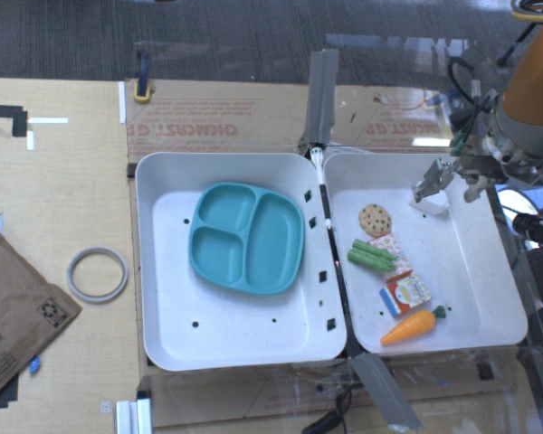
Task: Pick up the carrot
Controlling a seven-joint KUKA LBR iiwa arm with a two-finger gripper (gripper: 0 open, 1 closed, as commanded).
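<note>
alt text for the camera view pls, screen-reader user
An orange toy carrot lies near the front of the right white bin, with the grey arm's pincer over the bin's far right corner. The left white bin holds a teal divided plate.

1. The carrot point(409, 326) lay near the right bin's point(489, 269) front edge, beside a small carton point(405, 292).
2. The tool point(452, 181) hovered over that bin's far side.
3. A teal plate point(248, 239) sat in the left bin point(163, 269).

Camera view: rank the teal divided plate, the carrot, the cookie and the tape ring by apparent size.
1. teal divided plate, clearly largest
2. tape ring
3. carrot
4. cookie, smallest

The tape ring and carrot span about alike, so their order is unsure.
</note>
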